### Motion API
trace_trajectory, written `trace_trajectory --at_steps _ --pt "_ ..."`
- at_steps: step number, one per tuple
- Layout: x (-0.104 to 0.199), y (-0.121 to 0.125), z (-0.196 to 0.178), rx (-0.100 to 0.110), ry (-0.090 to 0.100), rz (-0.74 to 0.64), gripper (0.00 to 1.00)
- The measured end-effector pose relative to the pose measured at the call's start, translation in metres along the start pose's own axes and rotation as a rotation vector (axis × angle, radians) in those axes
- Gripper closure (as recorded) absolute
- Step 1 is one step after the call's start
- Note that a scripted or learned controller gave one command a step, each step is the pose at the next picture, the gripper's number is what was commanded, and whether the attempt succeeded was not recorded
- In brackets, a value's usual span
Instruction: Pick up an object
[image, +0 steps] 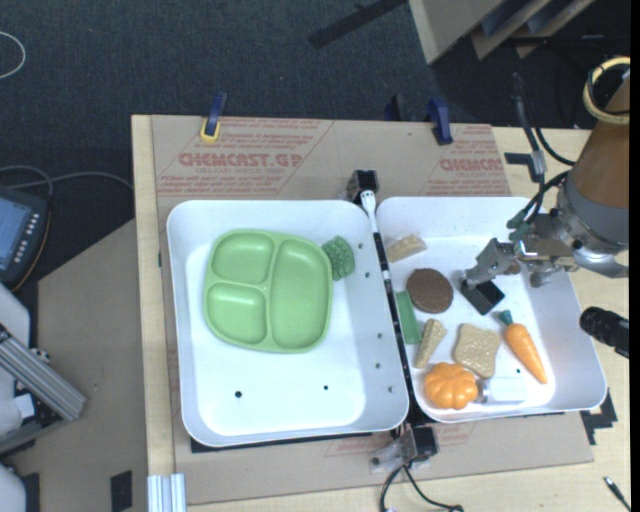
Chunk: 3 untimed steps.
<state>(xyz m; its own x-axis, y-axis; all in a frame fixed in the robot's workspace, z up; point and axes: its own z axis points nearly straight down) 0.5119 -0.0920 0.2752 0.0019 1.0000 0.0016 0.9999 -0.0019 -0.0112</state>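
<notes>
Hand (487, 281) apparently above right bin (560, 395).

Red print runs across the far part of the brown cardboard sheet (300, 150) lying on the bench under the two bins. On the left it reads "CHEMCAST G P"; the same red lettering repeats at the far right, too partial to read.

Cardboard sheet (300, 150) under bins; blue clamp (438, 120); dark carpet (100, 60).
</notes>
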Motion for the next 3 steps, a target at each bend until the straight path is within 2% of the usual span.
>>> trace_trajectory --at_steps 1,3 --pt "0.000 0.002 -0.005 -0.011 -0.001 -0.003 0.00" --pt "-0.005 0.006 0.084 -0.004 0.000 -0.001 0.00"
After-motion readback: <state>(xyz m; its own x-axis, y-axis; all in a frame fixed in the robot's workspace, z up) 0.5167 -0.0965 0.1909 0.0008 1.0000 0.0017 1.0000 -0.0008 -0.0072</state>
